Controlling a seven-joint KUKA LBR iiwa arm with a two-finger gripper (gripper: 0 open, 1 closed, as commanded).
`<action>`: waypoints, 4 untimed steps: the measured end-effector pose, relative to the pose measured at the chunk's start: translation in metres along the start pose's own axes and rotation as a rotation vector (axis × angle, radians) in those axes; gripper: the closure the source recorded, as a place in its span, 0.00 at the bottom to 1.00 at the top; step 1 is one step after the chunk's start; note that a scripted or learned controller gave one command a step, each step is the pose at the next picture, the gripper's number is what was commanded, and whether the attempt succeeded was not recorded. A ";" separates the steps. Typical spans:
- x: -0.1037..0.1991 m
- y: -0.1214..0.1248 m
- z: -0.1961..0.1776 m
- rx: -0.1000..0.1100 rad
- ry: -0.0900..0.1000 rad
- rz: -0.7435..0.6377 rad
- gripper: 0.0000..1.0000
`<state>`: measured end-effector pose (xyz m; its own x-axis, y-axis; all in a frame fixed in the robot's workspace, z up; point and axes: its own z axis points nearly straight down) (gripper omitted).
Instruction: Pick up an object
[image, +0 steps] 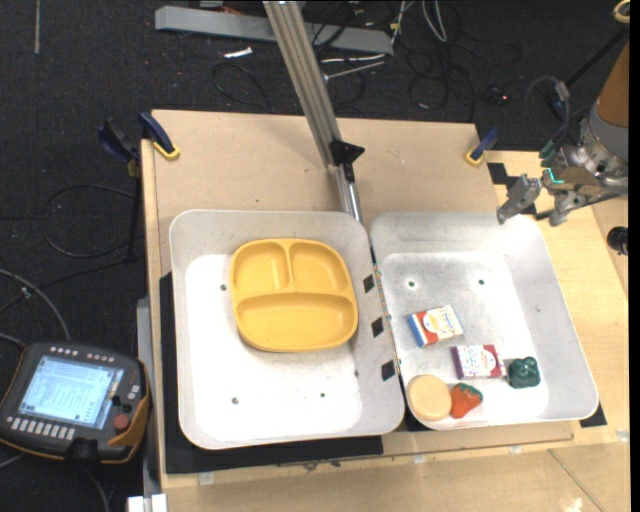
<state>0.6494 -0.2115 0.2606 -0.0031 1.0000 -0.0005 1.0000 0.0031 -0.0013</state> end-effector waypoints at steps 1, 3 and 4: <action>0.000 0.000 0.000 0.001 0.000 0.000 0.00; 0.010 0.010 0.099 0.002 0.000 -0.001 0.00; 0.015 0.013 0.143 0.002 0.000 0.000 0.00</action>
<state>0.6617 -0.1961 0.1174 -0.0035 1.0000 -0.0002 1.0000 0.0035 -0.0031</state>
